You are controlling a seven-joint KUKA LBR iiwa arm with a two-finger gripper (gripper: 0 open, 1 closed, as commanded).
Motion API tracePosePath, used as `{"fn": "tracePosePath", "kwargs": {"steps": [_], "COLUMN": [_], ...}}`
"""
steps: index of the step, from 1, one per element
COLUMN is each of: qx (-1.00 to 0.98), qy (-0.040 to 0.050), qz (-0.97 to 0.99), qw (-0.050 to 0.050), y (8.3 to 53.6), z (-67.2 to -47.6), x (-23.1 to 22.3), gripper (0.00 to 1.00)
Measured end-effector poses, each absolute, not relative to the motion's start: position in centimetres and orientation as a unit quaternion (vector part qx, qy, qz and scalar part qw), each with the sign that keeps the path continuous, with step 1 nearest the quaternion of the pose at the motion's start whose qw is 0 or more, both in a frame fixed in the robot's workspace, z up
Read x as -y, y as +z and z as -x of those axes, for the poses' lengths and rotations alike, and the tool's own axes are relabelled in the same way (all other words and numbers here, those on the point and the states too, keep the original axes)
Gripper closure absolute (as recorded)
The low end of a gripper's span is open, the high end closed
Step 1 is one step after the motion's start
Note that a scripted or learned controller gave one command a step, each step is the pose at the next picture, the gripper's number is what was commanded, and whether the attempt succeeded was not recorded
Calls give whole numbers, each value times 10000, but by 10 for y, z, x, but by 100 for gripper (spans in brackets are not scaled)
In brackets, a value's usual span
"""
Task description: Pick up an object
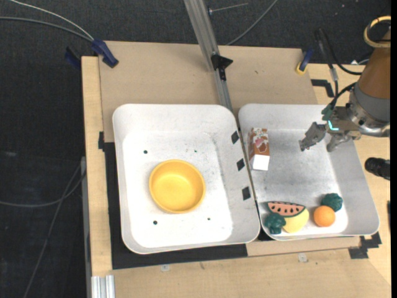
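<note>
Gripper: I see my gripper (pixel 324 138) hanging over the upper right part of the right bin (pixel 366 191), its two fingers spread apart with nothing between them.
Arm: it comes in from the right edge, the orange band (pixel 378 79) sitting above the grey wrist.
Carton: a small carton (pixel 259 148) with a brown and red print lies against the right bin's left wall, well to the left of my gripper and apart from it.
Fruit cluster: along the right bin's near edge I count a watermelon slice (pixel 286 208), a yellow banana-like piece (pixel 296 221) just beneath it, and a dark green piece (pixel 274 223) at the left end.
Orange: an orange (pixel 324 216) sits near the right bin's near right corner, touching or almost touching a second green piece (pixel 332 201) just above it.
Left bin: the left bin (pixel 133 135) holds a yellow bowl (pixel 177 185), upright, a little left of its middle.
Bench: both bins rest side by side on a tan board (pixel 161 73).
</note>
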State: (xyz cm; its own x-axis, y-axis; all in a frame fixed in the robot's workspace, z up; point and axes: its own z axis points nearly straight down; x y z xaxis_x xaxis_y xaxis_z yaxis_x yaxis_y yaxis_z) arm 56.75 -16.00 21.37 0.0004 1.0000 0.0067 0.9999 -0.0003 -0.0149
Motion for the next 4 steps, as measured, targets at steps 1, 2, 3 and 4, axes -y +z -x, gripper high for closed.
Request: {"fn": "tracePosePath", "kwargs": {"steps": [1,2,3,4], "qx": [7072,7069,7067,7069], "qy": [7,23,35,24], "qz": [7070,7073,7075,7073], "qw": [47,72,93,84], "y": [217,173,109,95], "z": [-569,-562,-557,-556], "x": [160,158,153,152], "gripper": [0,0,0,0]}}
